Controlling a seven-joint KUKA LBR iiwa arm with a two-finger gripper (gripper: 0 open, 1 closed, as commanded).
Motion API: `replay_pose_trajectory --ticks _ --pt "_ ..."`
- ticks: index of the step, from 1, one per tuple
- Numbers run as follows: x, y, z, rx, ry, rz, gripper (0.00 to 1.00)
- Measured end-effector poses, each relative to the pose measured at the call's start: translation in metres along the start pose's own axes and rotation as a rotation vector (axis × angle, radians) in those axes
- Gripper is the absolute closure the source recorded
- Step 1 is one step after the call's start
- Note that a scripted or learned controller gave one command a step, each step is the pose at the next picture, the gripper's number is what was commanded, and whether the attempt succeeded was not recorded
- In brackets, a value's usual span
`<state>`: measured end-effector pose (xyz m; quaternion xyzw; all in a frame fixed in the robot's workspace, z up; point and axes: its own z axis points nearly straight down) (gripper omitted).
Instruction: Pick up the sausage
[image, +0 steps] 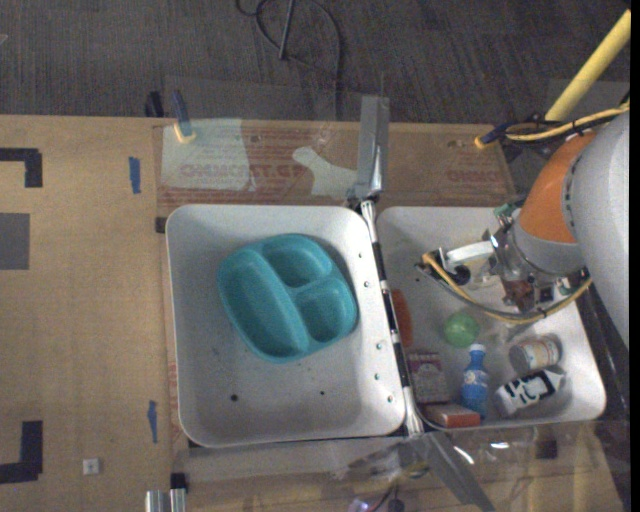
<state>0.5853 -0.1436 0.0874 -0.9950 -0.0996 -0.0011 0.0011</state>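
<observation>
The sausage (401, 317) is a thin reddish-orange stick lying along the left wall of the right bin (420, 235). The gripper (521, 291) hangs over the right half of that bin, below the orange wrist band, well to the right of the sausage and apart from it. Yellow cables loop around the wrist. A green ball (461, 328) lies between the gripper and the sausage. Nothing shows in the gripper's grasp.
A teal divided plate (288, 295) lies in the left bin (200, 380). Near the front of the right bin are a small red box (428, 376), a blue bottle (475, 379), a tin can (535, 352), a black-and-white object (530, 391) and an orange block (458, 417).
</observation>
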Motion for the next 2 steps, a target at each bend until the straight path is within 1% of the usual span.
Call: replay_pose_trajectory --ticks 1,2 --pt "0.0002 0.0018 -0.0106 -0.001 0.002 0.004 1.0" --pt "-0.0002 0.0025 -0.0199 0.001 0.002 0.008 1.0"
